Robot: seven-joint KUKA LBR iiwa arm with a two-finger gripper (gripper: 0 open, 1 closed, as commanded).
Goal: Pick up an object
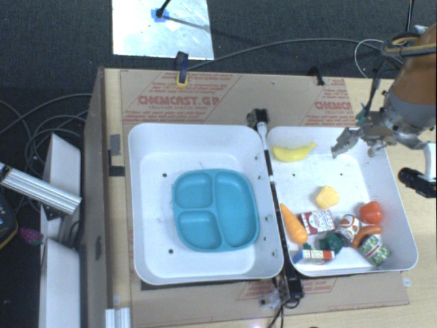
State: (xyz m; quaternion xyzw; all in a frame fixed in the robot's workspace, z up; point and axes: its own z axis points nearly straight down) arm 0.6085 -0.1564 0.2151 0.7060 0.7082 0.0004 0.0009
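Right now the arm (413,87) sits at the upper right of the frame with its hand (360,141) poised above the top edge of the right bin (403,203), and the two fingers look spread apart with nothing between them. No pick has begun, so choosing a target well is the job. Most of the toys are huddled at the bottom of that bin: an orange carrot (294,225) lies against the divider, a small red-and-white carton (318,221) is just beside it, and a dark green piece (332,241), a red tomato-like piece (370,212) and a green-and-white can (375,250) are crowded near the lower right corner. Going into that cluster risks the fingers landing on two things at once. Better prospects, I'd say, are the yellow banana (294,152) lying alone near the top of the bin, close to the hand, or the small yellow lemon-like piece (327,197) standing apart in the middle. For the banana, the fingers should straddle its narrow width, not its length, and come straight down. Over in the left bin (153,156) the blue divided plate (216,208) lies flat and would be awkward to grip.
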